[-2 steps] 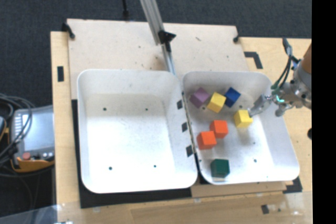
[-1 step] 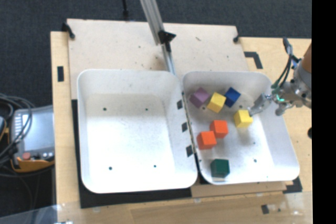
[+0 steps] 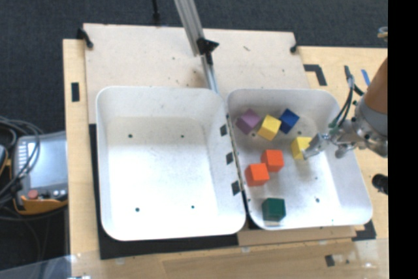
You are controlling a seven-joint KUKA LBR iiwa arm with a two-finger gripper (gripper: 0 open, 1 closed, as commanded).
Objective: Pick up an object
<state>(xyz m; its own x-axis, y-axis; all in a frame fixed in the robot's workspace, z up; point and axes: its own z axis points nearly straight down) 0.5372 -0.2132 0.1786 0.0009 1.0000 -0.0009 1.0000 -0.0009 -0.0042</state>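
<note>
The right bin [image 3: 349,196] holds several small cubes. A purple cube [image 3: 248,121], a yellow cube [image 3: 268,127] and a blue cube [image 3: 289,120] sit together near its far side. Two orange cubes [image 3: 273,159] [image 3: 257,173] lie in the middle and a green cube [image 3: 273,208] rests by the near rim. A second yellow cube [image 3: 300,146] lies right of centre. My gripper [image 3: 316,145] reaches in from the right, low over the bin, its tip right against this yellow cube's right side. Whether it holds the cube is unclear.
The left bin [image 3: 163,163] stands beside the right one, sharing a middle rim. An aluminium camera post [image 3: 186,6] rises behind the bins. A grey box with cables [image 3: 39,166] sits off the bench's left edge.
</note>
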